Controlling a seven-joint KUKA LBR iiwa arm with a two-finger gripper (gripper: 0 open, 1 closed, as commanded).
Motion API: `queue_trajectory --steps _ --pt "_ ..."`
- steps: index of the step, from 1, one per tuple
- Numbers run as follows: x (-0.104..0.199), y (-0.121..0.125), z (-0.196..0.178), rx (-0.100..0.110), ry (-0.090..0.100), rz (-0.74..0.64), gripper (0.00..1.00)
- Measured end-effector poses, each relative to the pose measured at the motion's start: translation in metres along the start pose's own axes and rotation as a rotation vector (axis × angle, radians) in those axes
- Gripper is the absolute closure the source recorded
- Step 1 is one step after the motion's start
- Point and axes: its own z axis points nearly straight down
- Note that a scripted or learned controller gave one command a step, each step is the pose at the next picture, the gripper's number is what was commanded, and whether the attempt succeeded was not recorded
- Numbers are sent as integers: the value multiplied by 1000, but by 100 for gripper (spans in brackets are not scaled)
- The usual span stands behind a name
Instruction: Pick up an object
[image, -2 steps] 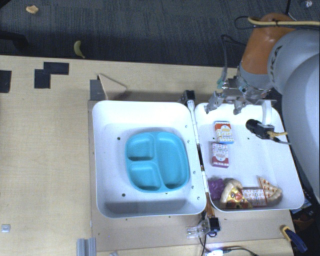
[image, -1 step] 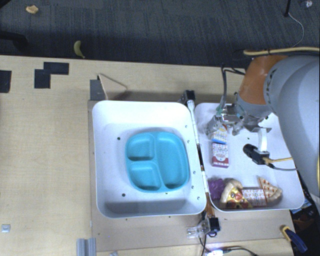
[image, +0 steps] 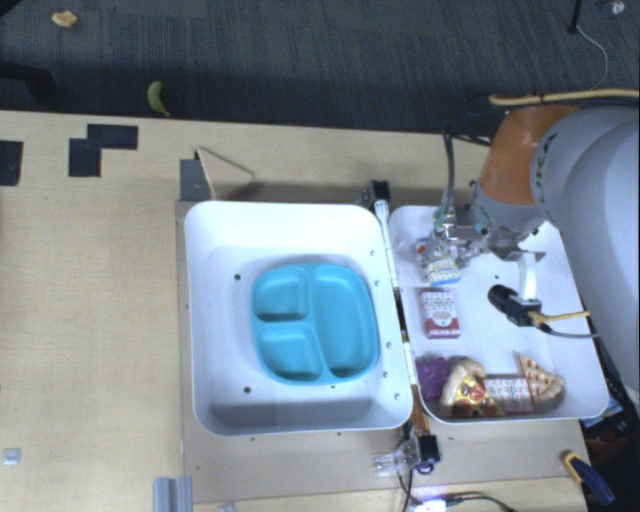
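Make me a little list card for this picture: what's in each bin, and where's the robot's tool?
left bin: one blue tray with three sections
right bin: red-and-white packet, purple lump, pizza slice, wrapped bar, second pizza slice
tool: over the right bin's far end, just beyond the red-and-white packet
held: cannot tell

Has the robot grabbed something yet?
Nothing looks done yet. The gripper hangs over the right bin, close to the red packet, and I cannot tell whether it holds anything. Grabbing and lifting a thing are left.
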Motion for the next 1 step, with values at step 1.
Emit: queue_trajectory --steps 1 --pt "64 -72 -84 4 3 4 100"
